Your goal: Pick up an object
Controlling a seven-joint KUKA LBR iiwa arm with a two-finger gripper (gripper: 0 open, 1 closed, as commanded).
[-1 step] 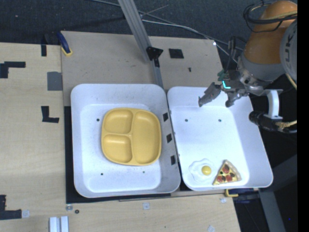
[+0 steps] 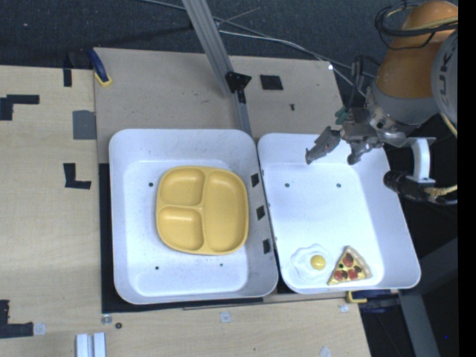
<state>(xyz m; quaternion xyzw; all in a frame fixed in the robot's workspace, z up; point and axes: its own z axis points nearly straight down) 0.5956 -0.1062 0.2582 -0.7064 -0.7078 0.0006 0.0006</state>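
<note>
Hovering w/ prongs apart, pincer (image 2: pixel 339 153) above smooth white bin (image 2: pixel 387 222); wedge-shaped pizza slice (image 2: pixel 349 266) untouched.

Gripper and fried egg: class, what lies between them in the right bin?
Only bare white bin floor separates the gripper from the fried egg, per the camera view.

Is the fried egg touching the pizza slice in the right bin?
Apart. The camera view shows a thin strip of white bin floor between the fried egg and the pizza slice, lying side by side near the front wall.
</note>
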